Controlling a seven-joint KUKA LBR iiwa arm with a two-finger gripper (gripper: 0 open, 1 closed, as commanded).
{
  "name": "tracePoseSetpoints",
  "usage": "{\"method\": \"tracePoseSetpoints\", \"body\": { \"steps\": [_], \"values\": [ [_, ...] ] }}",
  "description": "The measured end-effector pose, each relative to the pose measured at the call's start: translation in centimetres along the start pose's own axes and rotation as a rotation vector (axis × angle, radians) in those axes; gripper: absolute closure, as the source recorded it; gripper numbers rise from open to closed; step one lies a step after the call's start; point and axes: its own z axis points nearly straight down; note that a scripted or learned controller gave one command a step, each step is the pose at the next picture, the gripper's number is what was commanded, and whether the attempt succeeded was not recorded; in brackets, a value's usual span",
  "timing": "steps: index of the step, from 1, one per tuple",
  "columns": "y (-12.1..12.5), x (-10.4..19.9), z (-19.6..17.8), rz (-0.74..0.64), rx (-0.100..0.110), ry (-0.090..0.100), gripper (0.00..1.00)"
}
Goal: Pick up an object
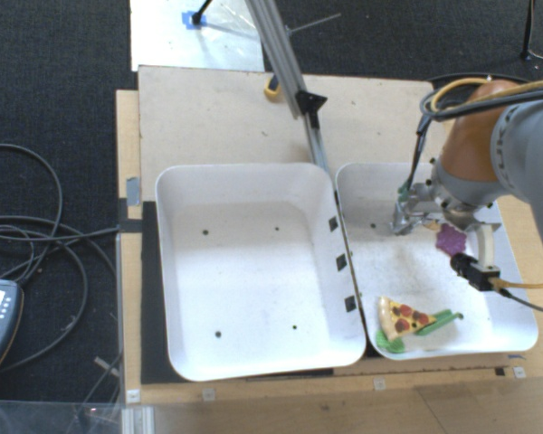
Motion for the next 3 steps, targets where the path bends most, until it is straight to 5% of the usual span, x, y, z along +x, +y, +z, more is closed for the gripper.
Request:
{"method": "tracePoseSetpoints", "body": {
  "steps": [3],
  "values": [
    [1.6,-1.0,-15.2,-0.006,-0.005,-0.003,1.00]
  ]
}}
